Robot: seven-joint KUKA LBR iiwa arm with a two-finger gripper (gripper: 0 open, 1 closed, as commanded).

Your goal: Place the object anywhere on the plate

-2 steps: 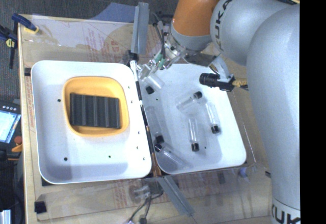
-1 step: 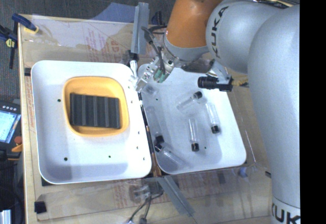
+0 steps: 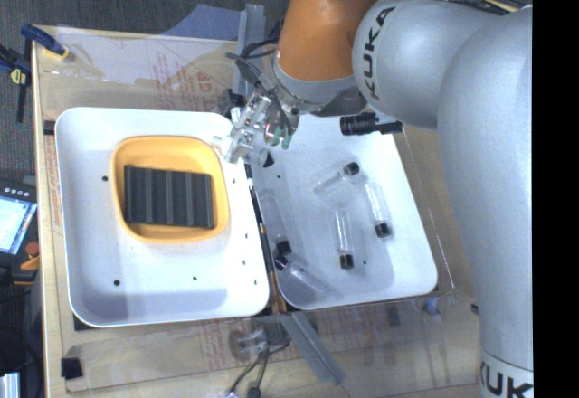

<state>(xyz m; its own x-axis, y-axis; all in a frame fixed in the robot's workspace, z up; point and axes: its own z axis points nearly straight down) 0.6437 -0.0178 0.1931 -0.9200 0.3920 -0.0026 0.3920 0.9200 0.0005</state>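
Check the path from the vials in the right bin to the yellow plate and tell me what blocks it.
Nothing stands on the plate, and nothing tall lies between it and the vials. The adjoining bin walls lie across that path, so a vial must be lifted over them. The gripper hovers above that divide.
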